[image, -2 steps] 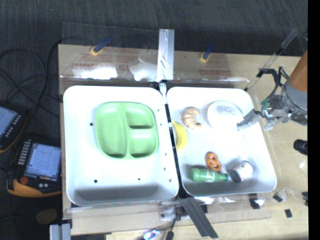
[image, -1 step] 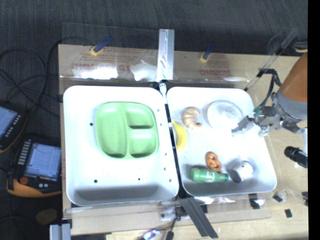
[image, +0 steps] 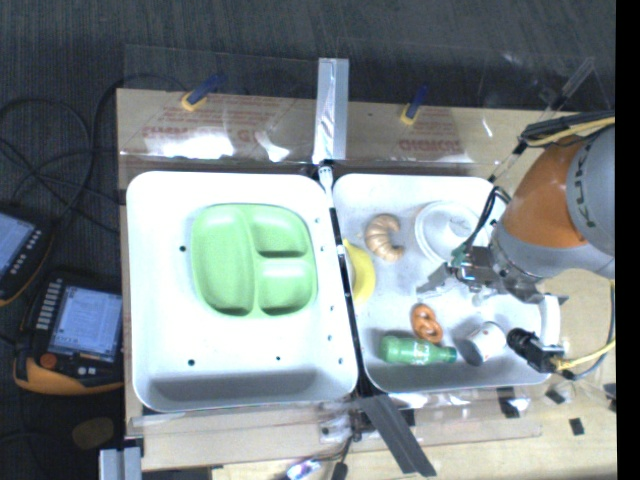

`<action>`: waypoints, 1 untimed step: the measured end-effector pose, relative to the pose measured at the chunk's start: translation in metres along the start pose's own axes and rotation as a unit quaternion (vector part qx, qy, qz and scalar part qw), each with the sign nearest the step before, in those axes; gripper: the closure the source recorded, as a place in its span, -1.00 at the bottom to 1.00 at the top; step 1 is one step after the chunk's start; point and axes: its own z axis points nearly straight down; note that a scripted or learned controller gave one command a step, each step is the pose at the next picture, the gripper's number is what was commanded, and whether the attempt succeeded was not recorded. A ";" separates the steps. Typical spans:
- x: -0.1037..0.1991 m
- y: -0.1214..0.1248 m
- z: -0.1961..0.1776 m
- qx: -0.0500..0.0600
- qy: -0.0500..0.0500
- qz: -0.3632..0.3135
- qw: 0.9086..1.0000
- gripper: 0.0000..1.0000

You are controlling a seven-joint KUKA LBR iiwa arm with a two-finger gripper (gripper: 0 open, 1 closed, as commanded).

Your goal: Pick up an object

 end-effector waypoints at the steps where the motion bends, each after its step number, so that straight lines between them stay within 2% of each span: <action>1: 0.040 -0.041 0.023 -0.009 -0.004 -0.127 0.992 -1.00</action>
